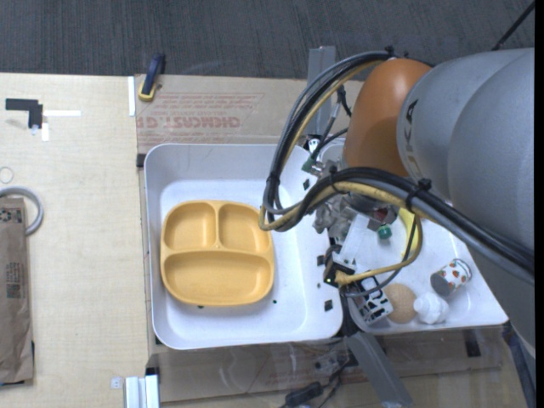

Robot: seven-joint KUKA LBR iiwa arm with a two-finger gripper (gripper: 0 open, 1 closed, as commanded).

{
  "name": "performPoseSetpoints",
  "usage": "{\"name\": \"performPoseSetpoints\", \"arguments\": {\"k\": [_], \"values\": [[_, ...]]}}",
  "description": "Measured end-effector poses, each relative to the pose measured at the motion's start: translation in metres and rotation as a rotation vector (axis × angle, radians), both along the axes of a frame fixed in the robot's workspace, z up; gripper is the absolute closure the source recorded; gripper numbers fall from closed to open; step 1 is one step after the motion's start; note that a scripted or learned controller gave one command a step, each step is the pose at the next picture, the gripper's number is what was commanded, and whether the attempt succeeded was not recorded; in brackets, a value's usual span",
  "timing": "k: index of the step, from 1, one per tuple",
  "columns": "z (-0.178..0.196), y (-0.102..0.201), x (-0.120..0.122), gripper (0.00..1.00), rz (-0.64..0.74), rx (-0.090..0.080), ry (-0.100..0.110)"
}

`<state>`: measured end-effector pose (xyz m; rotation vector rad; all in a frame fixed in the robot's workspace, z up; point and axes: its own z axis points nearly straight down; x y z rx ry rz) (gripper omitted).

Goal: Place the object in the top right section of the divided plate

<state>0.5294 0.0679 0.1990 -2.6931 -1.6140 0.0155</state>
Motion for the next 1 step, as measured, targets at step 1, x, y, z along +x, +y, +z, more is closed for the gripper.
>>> {"name": "performPoseSetpoints", "arguments": {"k": [1], "values": [[-0.0783, 0.1076, -0.0251, 1.0, -0.002, -0.002, 0.0]]}}
